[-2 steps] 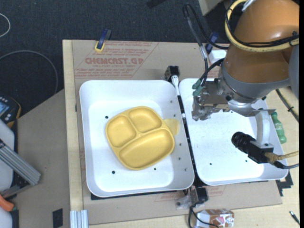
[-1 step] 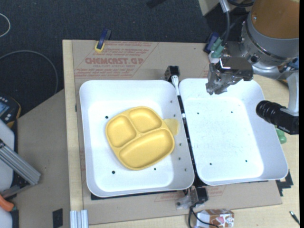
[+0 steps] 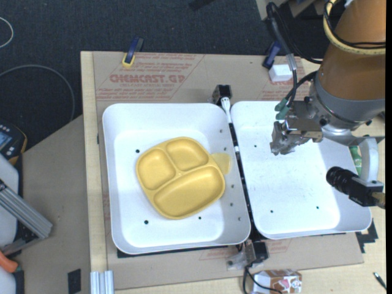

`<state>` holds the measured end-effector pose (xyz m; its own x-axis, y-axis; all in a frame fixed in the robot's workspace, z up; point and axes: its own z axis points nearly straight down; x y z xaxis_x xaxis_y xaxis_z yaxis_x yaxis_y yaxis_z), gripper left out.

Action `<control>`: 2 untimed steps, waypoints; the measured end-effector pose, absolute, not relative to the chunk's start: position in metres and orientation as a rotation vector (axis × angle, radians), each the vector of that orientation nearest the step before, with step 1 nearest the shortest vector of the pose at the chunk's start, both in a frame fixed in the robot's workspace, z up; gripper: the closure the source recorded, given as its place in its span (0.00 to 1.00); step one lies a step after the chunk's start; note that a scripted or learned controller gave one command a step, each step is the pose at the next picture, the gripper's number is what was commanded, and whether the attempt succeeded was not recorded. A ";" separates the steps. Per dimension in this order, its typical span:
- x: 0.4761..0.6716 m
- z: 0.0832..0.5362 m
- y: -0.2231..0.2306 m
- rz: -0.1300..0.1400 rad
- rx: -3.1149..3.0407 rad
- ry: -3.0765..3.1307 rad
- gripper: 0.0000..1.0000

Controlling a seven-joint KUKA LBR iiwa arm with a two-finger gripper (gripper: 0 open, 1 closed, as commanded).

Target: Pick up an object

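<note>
- Plate (image 3: 179,177), yellow and divided, lies in the left bin (image 3: 116,164), well apart from the gripper (image 3: 283,144), toward the view's left.
- The gripper hangs over the right bin (image 3: 306,213); spread or clenched, I cannot tell.
- A pale tab (image 3: 222,162) at the plate's right edge is hard to identify.

The arm (image 3: 358,54) runs out past the top and right edges, and its wrist covers part of the right rim of the right bin (image 3: 294,188). A pale yellow piece (image 3: 222,162) shows just a corner from beneath the yellow divided plate (image 3: 179,177). A brown packet (image 3: 283,282) is cut by the bottom edge, its print too small to read. Red lettering (image 3: 147,77) on the counter (image 3: 98,103) passes under the left bin (image 3: 116,164).
</note>
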<state>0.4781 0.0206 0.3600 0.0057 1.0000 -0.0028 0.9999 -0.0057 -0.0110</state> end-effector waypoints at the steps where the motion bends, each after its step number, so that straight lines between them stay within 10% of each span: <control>1: 0.480 0.396 0.080 -0.008 -2.216 -2.230 1.00; 2: 0.480 0.440 0.095 -0.010 -2.221 -2.227 1.00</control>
